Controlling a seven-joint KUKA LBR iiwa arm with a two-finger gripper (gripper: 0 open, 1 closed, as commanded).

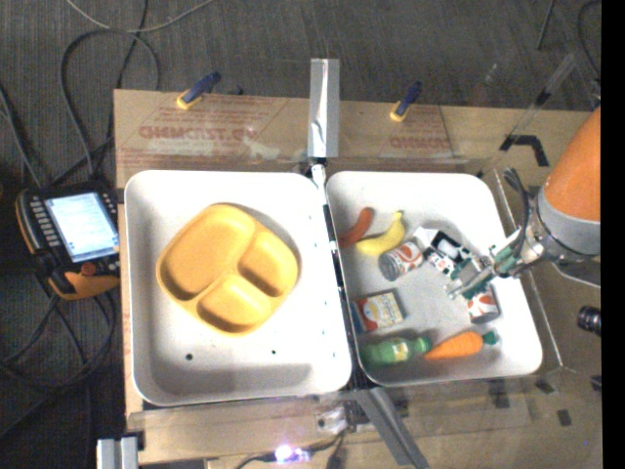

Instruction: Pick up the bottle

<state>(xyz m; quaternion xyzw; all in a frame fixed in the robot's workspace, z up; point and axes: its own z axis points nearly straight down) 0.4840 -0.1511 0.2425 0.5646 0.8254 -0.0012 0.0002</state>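
The bottle (pixel 395 348) is green with a yellow label and lies on its side near the front wall of the right bin (pixel 513 213). My gripper (pixel 476 278) hangs over the right half of that bin, up and to the right of the bottle and well apart from it. It is just above a small red and white carton (pixel 484 307). An orange carrot (pixel 456 345) lies between the bottle and the bin's right front corner.
The right bin also holds a banana (pixel 383 237), a red sausage (pixel 355 226), a tipped can (pixel 401 259), a small black and white pack (pixel 444 252) and a flat snack box (pixel 380 311). A yellow divided plate (pixel 229 267) sits in the left bin (pixel 146 360).
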